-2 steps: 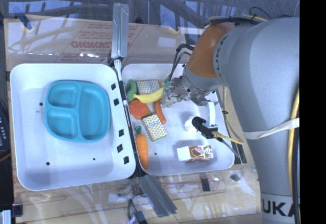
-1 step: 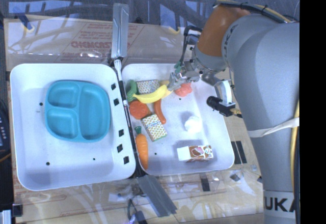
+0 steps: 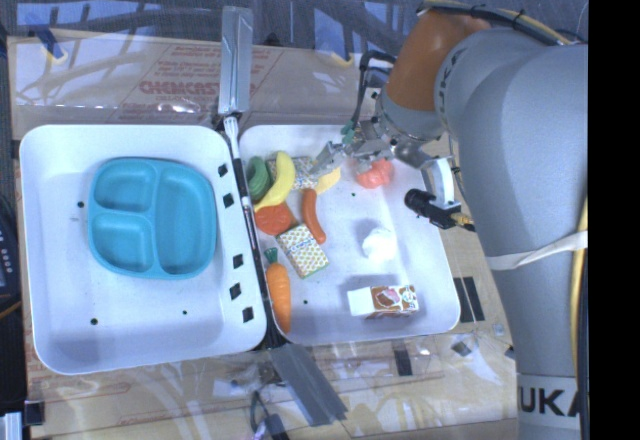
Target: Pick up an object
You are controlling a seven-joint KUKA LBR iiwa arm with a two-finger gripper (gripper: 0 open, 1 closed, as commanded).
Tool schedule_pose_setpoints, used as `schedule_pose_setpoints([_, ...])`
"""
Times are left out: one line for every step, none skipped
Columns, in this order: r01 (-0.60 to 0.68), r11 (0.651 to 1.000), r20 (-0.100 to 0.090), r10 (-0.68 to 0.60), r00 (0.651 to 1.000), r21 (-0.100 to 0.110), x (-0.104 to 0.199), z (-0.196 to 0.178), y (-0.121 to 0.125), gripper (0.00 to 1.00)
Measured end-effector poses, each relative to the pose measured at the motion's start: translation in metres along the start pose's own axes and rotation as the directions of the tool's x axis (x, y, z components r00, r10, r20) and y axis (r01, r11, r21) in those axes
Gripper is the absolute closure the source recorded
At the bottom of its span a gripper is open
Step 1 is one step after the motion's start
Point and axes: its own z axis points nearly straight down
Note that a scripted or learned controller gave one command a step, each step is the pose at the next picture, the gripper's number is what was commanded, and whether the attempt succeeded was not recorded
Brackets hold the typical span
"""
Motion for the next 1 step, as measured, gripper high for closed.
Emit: schedule_pose_setpoints([0.062, 0.998, 0.001, -0.062, 0.998, 0.003, 0.0445, 0.0256, -0.0421, 0.00])
